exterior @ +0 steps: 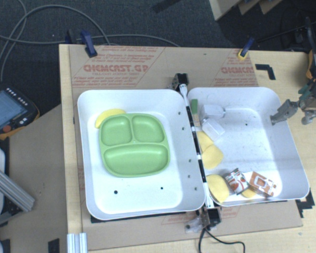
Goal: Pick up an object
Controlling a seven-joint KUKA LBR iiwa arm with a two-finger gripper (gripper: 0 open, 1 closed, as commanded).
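Camera view, nearest first: along the near edge of the right-hand shallow white bin (284,157) lie red-and-white crinkled wrappers (250,183) beside pale yellow rounded pieces (217,187), with more up its left wall. The left-hand shallow white bin (89,141) carries a green three-section plastic plate (134,144), a yellow scrap (108,116) at its far-left corner. Both rest on a printed cardboard sheet (116,67) over the pale wood bench (52,157), clipped at the far edge by a blue clamp (87,42). The two-finger gripper (284,112) hangs over the right bin's far-right edge, fingers spread, holding nothing. Dark carpet (42,9) with cables lies beyond.
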